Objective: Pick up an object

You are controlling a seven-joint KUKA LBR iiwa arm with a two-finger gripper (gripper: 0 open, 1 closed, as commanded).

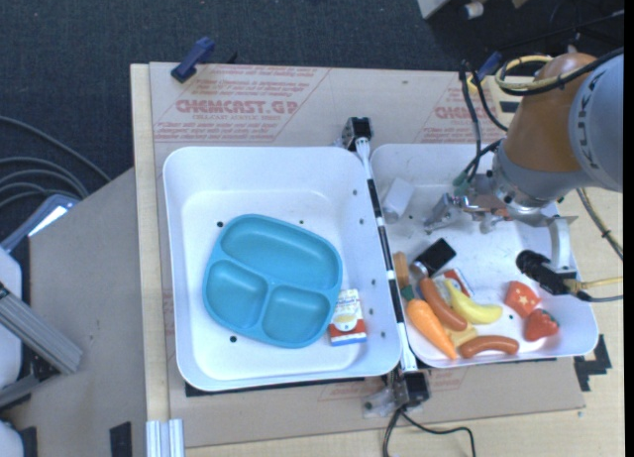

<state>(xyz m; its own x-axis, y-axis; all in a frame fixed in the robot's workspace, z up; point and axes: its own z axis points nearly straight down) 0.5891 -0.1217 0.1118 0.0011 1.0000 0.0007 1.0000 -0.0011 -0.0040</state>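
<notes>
- The worktop (248,98) carries two shallow white bins side by side: the left bin (188,247) and the right bin (580,331).
- In the left bin a blue divided plate (272,280) lies near the middle, with three compartments facing up.
- Just beside the plate's lower right edge, near the wall between the bins, stands a small carton (348,317) with yellow, white and red print.
- The right bin holds a cluster of toy food in its near half — an orange carrot (430,327), a sausage (442,304) touching it, a yellow banana (472,307) just to the right, and a second sausage (487,347) along the near wall.
- Two red pieces, perhaps strawberries or tomatoes (530,311), sit at the right end of that cluster.
- A small black block (433,256) lies tilted just above the food, and a pale grey block (397,196) rests near the dividing wall farther back.
- The grey arm (555,138) with its orange band reaches in from the right, over the far half of the right bin.
- The gripper (454,209) hangs low between the pale block and the black block — whether it is spread or closed I cannot tell, and nothing is visibly held.
</notes>
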